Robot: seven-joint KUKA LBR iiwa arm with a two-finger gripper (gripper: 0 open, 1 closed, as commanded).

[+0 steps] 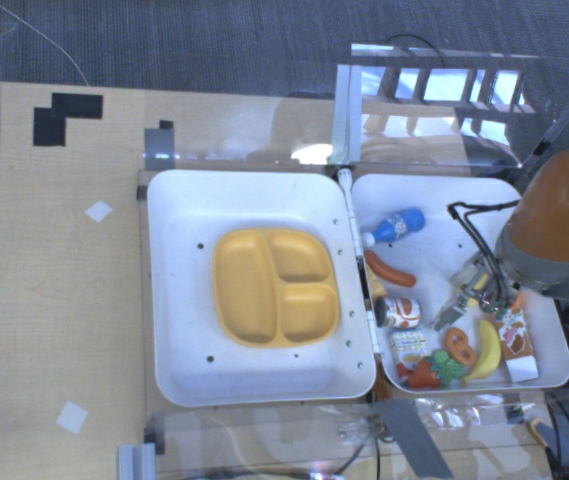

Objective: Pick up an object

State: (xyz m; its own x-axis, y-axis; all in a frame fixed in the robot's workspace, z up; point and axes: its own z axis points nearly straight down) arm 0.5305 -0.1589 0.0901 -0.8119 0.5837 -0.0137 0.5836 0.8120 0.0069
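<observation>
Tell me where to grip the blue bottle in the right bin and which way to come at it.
Grip the blue bottle across the middle of its body, coming from straight above. It lies on its side, white cap end toward the bins' divider, with bare bin floor on both long sides, so fingers should fit there. The hot dog lies apart, nearer the camera.

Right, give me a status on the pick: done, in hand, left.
Done: the arm has reached into the right bin, its gripper low among the items. In hand: nothing visibly lifted; the banana, hot dog and blue bottle lie in the bin. Left: grasp one and lift it clear.
</observation>
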